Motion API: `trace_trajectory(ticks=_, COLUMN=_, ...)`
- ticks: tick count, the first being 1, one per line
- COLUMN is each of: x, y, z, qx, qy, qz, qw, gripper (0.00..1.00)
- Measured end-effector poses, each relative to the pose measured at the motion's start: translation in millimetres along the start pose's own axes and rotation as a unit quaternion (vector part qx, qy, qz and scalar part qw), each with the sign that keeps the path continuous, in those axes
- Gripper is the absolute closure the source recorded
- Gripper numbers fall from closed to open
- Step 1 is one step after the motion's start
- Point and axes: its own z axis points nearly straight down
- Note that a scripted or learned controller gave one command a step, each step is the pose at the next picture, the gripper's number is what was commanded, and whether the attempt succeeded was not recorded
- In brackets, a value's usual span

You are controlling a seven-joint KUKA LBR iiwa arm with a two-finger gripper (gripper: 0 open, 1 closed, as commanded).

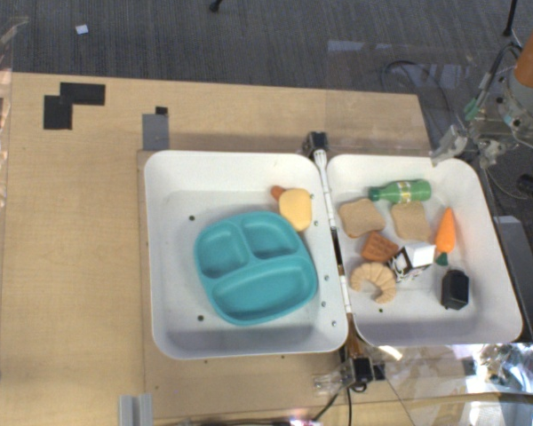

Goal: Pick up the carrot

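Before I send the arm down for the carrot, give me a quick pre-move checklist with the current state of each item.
1. Orange tapered carrot with green top located, in the right white bin: ok.
2. Carrot top side uncovered, nothing lying over it: ok.
3. Room around it: a small white-and-black block sits close to its green end, a black box just below: not ok, tight.
4. Grey arm parked off the bin's upper right corner, not above the carrot: not ok.
5. Pincer opening: cannot tell.
6. Teal divided plate in the left bin, out of the path: ok.

Bright, even overhead light, soft shadows inside the white bins [160,238], glare along the lower-right edge.
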Motion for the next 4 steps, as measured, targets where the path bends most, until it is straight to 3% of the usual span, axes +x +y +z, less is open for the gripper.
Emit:
trace_trajectory(ticks=1, x=-1.8, y=-31.3, z=125.6, qx=0.001, qy=0.003, qz=0.102, qw=0.9948, gripper=0.00)
trace_trajectory(ticks=2, x=3.5, y=-68.8, z=128.4, qx=-0.010, qy=-0.001, qz=0.063, qw=0.9980, gripper=0.00)
trace_trajectory(ticks=3, x=4.8, y=-64.9, z=114.8, qx=-0.015, qy=-0.001, qz=0.061, qw=0.9980, gripper=1.00)
trace_trajectory(ticks=4, x=79.1, y=-69.7, z=62.2, qx=-0.001, qy=0.002, qz=0.039, qw=0.9992, gripper=1.00)
